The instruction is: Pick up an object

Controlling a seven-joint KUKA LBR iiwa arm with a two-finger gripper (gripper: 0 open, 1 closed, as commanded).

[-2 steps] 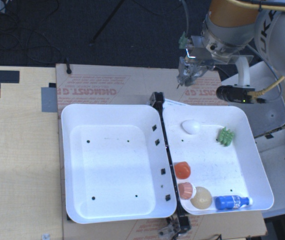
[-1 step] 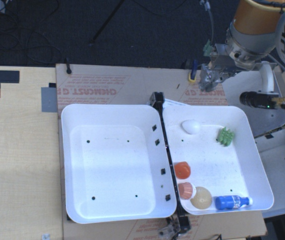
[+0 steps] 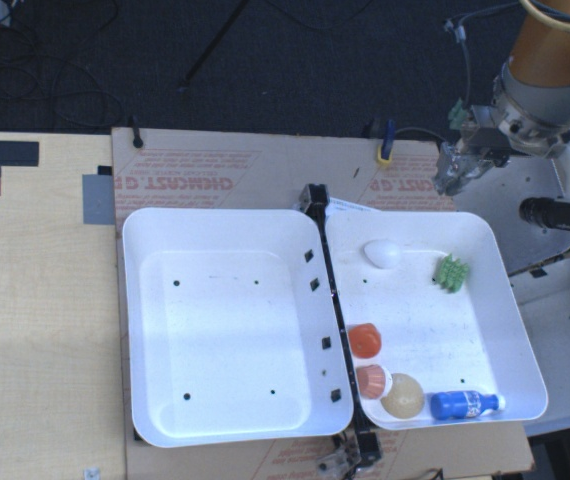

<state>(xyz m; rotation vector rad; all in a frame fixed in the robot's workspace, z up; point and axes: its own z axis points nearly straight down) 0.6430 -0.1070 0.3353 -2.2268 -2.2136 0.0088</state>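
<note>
The right bin (image 3: pixel 505 298) holds a white egg-shaped object (image 3: pixel 382 254) near its back, a small green ridged piece (image 3: pixel 451 273) to the right of it, an orange-red ball (image 3: pixel 365 341), a pinkish cup-like object (image 3: pixel 371 379), a beige round object (image 3: pixel 403 396) and a blue bottle (image 3: pixel 462 404) lying on its side at the front. My gripper (image 3: pixel 451 176) hangs above the bench behind the right bin's far edge, up and to the right of the white egg, with nothing seen between its fingers.
The left bin (image 3: pixel 165 268) sits beside the right one, joined by a black divider (image 3: pixel 327 298). Both rest on a cardboard sheet (image 3: pixel 225 173). A yellow clip (image 3: pixel 385 153) stands behind the bins. A wooden bench top (image 3: pixel 35 318) lies to the left.
</note>
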